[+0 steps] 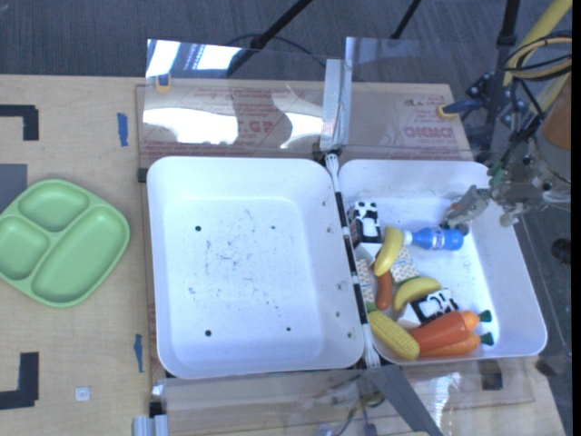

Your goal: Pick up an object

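The gripper point(461, 209), its state impossible to tell, hangs at two o'clock over the blue bottle point(436, 238) in the right bin point(522, 280); light, rigid, slick plastic, best grasped mid-body.

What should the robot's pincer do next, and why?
Probably go down a little onto the blue bottle. The pincer hovers just above its right end in the right bin, and the bottle lies a bit apart from the bananas, so it looks like the easiest thing to grab.
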Controlling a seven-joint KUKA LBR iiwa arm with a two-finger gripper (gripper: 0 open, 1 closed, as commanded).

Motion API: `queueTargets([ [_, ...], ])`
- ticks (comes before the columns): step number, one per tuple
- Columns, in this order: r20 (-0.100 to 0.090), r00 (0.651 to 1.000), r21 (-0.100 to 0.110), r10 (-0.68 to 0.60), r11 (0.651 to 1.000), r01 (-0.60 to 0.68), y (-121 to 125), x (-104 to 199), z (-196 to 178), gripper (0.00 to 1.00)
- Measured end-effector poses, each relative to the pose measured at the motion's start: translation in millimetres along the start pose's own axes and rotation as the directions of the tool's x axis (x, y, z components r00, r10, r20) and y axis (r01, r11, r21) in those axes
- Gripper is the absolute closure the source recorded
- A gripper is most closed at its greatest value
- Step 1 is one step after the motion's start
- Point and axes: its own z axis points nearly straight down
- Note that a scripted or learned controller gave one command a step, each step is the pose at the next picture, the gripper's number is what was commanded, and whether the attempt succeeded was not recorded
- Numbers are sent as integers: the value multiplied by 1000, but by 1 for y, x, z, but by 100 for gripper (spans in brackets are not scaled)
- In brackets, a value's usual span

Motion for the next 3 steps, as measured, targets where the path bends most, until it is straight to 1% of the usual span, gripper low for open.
queueTargets([
  [1, 8, 977, -17, -212, 977, 212, 41, 10, 115, 0],
  [2, 12, 957, -10, -291, 957, 291, 63, 30, 149, 0],
  [3, 2, 976, -3, -219, 976, 219, -23, 62, 120, 0],
])
